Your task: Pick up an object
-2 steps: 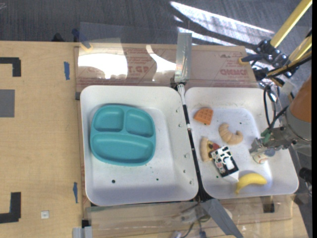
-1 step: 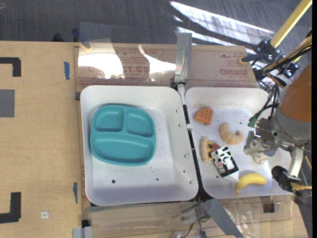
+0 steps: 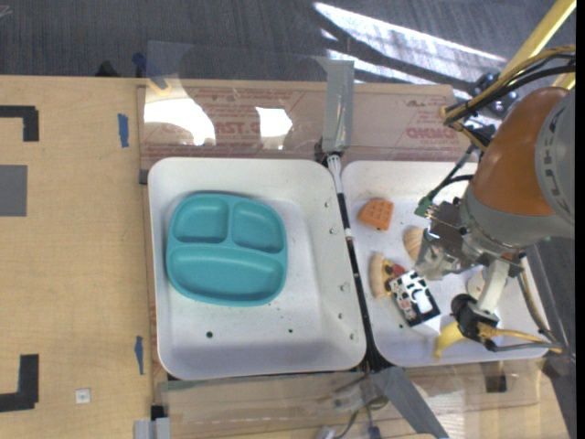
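Note:
The right bin (image 3: 512, 346) holds several small items. An orange waffle-like piece (image 3: 376, 213) lies near its back left. A tan rounded piece (image 3: 414, 240) sits just below it, partly covered by my gripper (image 3: 437, 260), which hangs low over the bin's middle. A pale slice with red spots (image 3: 381, 273) lies along the bin's left wall. Beside the slice sits a black and white object (image 3: 415, 299), just below the gripper. A yellow banana-like piece (image 3: 450, 338) rests by the front edge. Nothing is visibly held.
The left bin (image 3: 311, 337) holds a teal divided plate (image 3: 227, 248). The grey arm with its orange band (image 3: 516, 158) covers the right bin's right side. Black and yellow cables (image 3: 498, 337) trail over the front right corner. A raised divider (image 3: 349, 254) separates the bins.

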